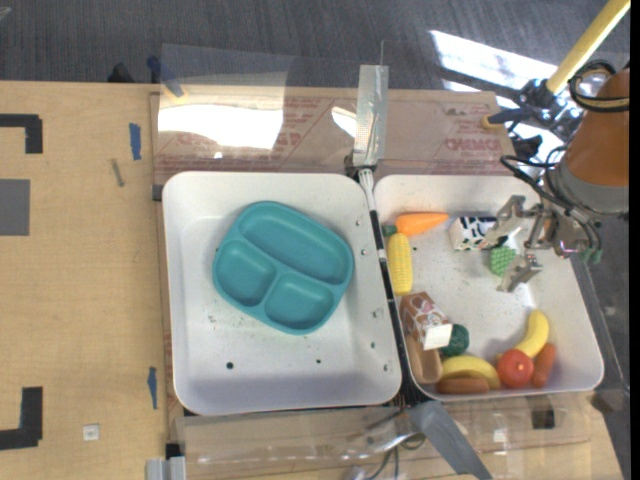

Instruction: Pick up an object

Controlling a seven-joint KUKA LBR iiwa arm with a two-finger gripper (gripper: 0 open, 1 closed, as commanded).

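Gleaming metal end effector point(516, 251), knobbly green toy point(501, 260)

a small green toy point(501, 260), bumpy like a piece of broccoli, is sitting between the metal fingers of the gripper point(512, 253) over the right bin point(590, 338), near the bin's upper right part. it is hanging close beside a black-and-white carton point(474, 231). whether it is lifted clear of the bin floor is not discernible. its exact shape is too small to make out.
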